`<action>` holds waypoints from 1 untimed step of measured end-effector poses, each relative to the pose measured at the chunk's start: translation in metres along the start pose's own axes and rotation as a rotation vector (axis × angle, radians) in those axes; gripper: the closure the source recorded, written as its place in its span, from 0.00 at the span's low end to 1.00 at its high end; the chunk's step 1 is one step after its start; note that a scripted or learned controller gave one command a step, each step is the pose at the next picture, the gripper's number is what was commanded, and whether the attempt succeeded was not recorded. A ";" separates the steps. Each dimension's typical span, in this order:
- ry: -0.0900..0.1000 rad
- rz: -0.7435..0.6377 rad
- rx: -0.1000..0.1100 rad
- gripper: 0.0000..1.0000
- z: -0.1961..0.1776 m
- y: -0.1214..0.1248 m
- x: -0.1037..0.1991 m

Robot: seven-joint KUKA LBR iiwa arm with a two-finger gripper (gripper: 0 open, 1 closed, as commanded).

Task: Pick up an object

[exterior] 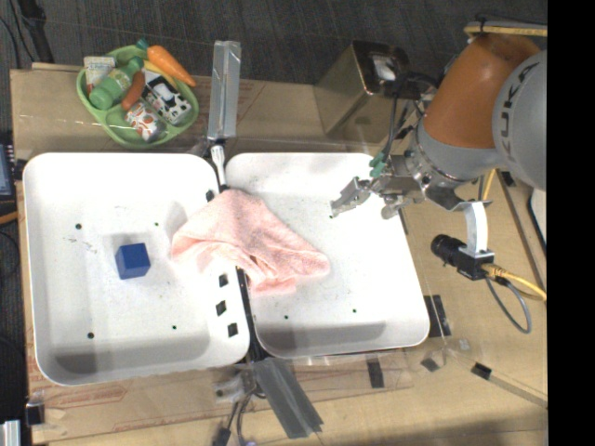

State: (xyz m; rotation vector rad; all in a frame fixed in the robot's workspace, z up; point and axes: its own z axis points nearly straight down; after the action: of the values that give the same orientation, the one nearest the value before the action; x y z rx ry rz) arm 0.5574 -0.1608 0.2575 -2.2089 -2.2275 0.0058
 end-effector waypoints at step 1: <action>0.000 -0.162 0.000 0.00 0.142 0.039 0.011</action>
State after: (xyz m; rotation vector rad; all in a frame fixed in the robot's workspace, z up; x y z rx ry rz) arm 0.5960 -0.1497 0.1158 -2.0206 -2.3986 0.0053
